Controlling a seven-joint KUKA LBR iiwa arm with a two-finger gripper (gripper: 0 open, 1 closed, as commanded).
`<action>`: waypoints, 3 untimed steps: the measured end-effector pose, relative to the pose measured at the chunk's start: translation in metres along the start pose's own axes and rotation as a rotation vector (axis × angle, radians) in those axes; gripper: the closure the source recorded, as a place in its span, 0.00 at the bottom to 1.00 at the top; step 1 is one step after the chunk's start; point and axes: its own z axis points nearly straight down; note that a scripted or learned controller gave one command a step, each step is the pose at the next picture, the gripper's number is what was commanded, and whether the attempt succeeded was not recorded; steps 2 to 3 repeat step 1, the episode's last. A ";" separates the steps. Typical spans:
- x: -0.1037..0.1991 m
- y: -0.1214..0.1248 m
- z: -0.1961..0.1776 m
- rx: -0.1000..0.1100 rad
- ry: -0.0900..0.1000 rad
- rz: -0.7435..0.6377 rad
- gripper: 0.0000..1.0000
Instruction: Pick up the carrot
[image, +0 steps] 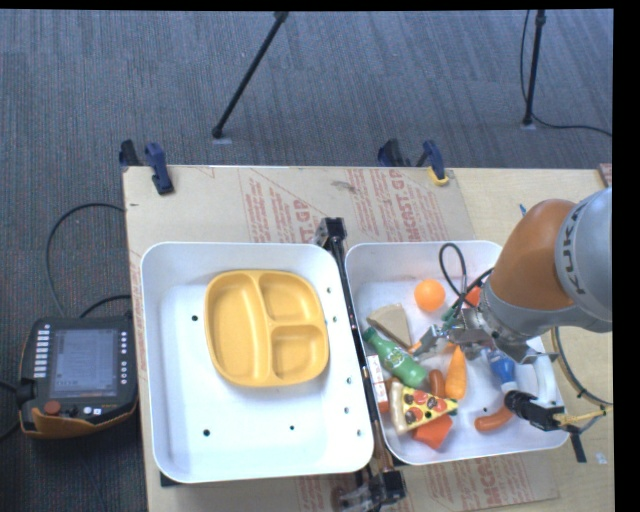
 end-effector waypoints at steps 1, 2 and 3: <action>0.000 0.000 -0.010 0.000 0.001 0.004 1.00; 0.000 0.000 -0.010 0.000 0.001 0.004 1.00; 0.000 0.000 -0.010 0.000 0.001 0.004 1.00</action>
